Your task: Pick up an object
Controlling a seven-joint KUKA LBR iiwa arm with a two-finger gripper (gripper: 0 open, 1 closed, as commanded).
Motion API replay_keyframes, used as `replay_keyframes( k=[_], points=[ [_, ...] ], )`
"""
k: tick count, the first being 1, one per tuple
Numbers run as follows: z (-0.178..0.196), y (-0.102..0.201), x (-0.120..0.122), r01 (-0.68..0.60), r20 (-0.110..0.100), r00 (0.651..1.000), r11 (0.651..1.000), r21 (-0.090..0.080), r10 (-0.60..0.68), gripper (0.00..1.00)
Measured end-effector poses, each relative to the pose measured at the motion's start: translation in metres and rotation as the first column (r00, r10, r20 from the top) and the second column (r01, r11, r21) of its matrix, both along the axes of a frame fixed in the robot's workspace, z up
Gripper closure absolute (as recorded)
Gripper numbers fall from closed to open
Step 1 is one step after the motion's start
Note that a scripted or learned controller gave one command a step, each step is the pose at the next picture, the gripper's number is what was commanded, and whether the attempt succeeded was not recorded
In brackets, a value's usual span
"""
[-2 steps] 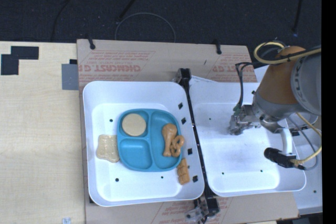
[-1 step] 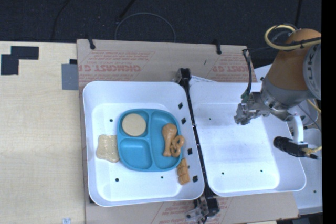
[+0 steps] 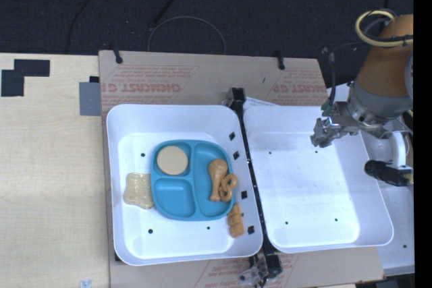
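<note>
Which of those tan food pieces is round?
The disc in the blue tray's upper-left compartment. The drumstick, pretzel, toast and the piece below the tray are all irregular or elongated.

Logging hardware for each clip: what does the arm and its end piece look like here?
The arm is a rounded grey body with an orange band above the wrist and a pale yellowish cable loop beside it. At its end sits a small grey metal tool, with thin dark wiring along the wrist. No markings are readable.
</note>
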State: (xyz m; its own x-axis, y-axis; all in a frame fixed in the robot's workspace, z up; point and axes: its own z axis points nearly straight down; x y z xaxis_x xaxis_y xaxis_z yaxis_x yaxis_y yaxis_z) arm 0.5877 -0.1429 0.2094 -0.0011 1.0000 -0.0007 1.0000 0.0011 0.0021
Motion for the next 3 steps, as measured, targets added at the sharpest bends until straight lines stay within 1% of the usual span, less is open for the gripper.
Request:
replay_keyframes(
  k=[1,3],
  points=[
    [0.016,-0.001,0.0,0.0,-0.003,1.0,1.0,0.001,0.0,1.0],
    [-0.001,0.105,-0.005,-0.002,-0.007,1.0,1.0,0.002,0.002,1.0]
  ],
)
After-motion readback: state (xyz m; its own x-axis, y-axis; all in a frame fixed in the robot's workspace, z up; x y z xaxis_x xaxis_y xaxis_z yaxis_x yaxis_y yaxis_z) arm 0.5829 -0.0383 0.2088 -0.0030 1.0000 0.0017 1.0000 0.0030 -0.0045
